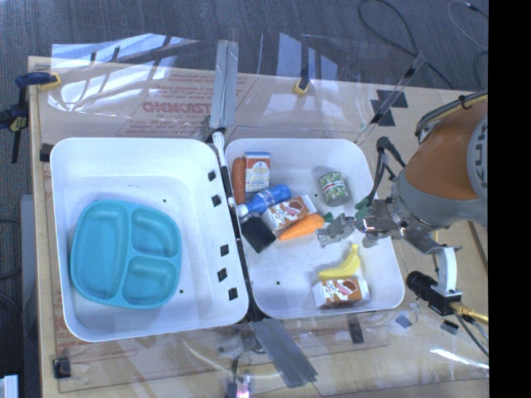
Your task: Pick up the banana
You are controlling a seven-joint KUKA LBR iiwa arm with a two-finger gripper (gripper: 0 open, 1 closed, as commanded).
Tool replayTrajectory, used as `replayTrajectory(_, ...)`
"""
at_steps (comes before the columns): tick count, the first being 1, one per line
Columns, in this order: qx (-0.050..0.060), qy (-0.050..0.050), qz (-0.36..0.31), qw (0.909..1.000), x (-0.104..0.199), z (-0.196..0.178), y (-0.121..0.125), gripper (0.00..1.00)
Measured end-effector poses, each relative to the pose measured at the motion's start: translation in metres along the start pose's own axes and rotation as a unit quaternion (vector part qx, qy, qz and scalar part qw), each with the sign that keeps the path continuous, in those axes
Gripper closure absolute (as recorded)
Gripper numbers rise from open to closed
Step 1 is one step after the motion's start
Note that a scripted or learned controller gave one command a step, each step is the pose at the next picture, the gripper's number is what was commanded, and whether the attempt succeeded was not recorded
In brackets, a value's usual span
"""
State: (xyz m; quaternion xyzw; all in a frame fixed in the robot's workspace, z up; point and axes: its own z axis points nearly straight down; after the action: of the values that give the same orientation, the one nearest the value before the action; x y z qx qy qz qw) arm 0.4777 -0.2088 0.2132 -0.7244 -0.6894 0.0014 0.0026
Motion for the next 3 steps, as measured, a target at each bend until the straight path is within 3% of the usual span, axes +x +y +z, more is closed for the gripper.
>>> replayTrajectory(1, 0.000, 0.000, -0.017, 0.9998, 0.004, 0.016, 0.023, 0.00)
replayTrajectory(2, 0.001, 0.001, -0.086, 0.9963, 0.002, 0.019, 0.001, 0.00)
replayTrajectory(3, 0.001, 0.001, -0.107, 0.9943, -0.001, 0.032, 0.000, 0.00)
